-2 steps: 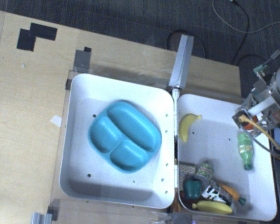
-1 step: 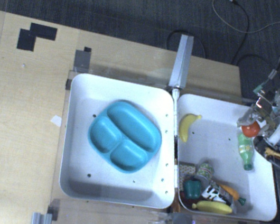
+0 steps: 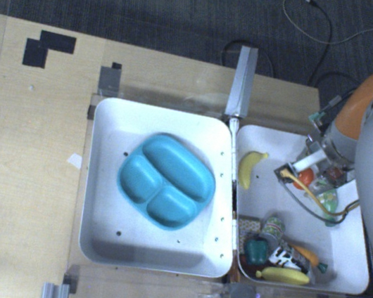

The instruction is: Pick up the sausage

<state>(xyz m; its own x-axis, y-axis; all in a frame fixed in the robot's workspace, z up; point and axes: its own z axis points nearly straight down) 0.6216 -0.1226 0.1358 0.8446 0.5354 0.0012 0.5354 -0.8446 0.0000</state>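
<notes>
My gripper [image 3: 312, 180] is low in the right bin [image 3: 342, 279], near its back right part, with the arm coming in from the right. A small red-orange piece [image 3: 303, 178], which may be the sausage, shows right at the gripper's tip. Whether it sits between the fingers is too blurred to tell. A pale green thing [image 3: 328, 200] lies just under the gripper's right side.
A yellow banana [image 3: 249, 167] lies by the right bin's left wall. At its front are a striped ball [image 3: 272, 228], a teal cup [image 3: 256, 250], a black-and-white toy [image 3: 285, 257], a carrot [image 3: 307, 256] and a second banana [image 3: 283, 274]. A blue divided plate [image 3: 166, 180] sits in the left bin [image 3: 92, 235].
</notes>
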